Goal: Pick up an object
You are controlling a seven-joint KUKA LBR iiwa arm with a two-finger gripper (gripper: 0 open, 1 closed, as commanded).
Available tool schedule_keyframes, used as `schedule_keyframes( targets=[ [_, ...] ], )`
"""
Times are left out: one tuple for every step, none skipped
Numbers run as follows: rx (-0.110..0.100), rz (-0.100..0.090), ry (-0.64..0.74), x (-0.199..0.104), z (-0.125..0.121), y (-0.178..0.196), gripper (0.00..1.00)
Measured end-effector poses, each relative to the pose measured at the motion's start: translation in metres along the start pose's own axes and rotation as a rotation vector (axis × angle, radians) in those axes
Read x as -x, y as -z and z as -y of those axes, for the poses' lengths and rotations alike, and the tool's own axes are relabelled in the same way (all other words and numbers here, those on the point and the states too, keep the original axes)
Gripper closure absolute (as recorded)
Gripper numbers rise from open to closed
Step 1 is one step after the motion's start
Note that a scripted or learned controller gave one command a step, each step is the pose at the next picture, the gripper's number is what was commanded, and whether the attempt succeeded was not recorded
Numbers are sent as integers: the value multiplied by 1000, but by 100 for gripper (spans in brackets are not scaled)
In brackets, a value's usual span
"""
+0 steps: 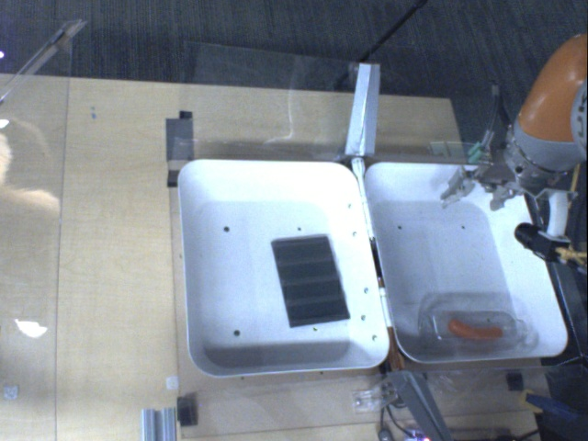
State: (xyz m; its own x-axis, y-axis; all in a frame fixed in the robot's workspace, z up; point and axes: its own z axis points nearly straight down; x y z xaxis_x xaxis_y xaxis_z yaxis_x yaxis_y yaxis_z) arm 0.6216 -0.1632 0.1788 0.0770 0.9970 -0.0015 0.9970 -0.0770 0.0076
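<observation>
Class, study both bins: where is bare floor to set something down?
Left bin: bare floor all around the central dark ridged pad. Right bin: bare middle and left; crowded by the clear container at its near edge and gripper at top.

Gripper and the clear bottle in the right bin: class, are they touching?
Apart. The camera view shows the gripper near the right bin's far edge, while the bottle lies near its front edge, bare white floor between them.

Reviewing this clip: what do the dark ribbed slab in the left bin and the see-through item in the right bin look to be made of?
The dark ribbed slab looks like matte black rubber or foam: no glare, with parallel grooves across it; it could be plastic. The see-through item looks like clear glossy plastic, since the white bin shows through it and its edges catch light, with an orange piece inside.
</observation>
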Motion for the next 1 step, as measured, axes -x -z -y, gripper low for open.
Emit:
schedule_keyframes(
  targets=[
    [6, -2, 138, -55, 119, -87, 0]
  ],
)
